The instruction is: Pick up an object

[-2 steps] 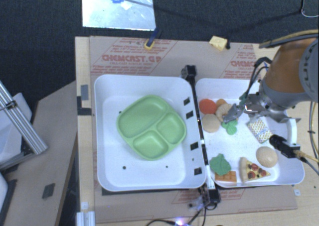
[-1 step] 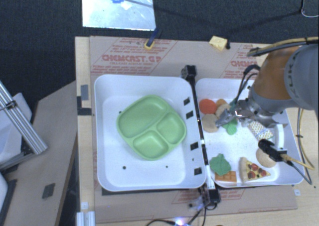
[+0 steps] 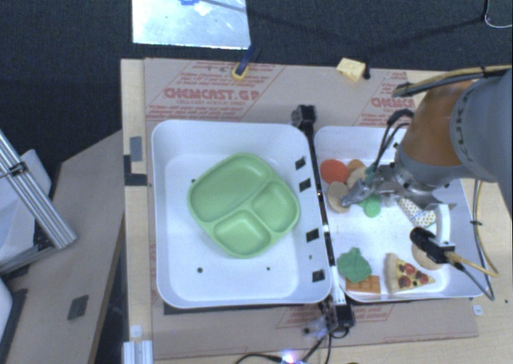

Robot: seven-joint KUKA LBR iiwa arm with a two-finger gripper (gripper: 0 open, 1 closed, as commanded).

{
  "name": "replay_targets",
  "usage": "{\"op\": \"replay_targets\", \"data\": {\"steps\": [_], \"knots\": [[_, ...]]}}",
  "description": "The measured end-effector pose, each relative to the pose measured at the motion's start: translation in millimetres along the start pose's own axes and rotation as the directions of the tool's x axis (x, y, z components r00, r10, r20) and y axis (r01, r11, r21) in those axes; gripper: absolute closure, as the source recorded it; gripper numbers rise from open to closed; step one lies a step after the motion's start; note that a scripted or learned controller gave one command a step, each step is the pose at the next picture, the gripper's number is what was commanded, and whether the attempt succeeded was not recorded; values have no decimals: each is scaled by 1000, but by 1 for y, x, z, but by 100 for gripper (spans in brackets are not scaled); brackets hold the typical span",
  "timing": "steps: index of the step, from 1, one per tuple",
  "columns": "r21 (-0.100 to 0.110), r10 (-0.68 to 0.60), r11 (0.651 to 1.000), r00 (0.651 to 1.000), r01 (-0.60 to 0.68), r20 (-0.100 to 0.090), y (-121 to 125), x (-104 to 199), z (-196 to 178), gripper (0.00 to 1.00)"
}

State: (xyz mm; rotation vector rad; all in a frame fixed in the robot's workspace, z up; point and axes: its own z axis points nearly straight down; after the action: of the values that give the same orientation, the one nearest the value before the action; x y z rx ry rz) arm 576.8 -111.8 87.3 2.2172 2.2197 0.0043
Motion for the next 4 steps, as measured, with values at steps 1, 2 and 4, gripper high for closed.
{"op": "replay_targets", "data": {"steps": [1,2,4], "knots": [[1,0,1000,1000,0,0,-1,0,-9,100],[-1,-3,1000,1000,3,0,8,0,-54,100],[1,-4,1000,1000,4,-1,8,-4,-139,100]]}}
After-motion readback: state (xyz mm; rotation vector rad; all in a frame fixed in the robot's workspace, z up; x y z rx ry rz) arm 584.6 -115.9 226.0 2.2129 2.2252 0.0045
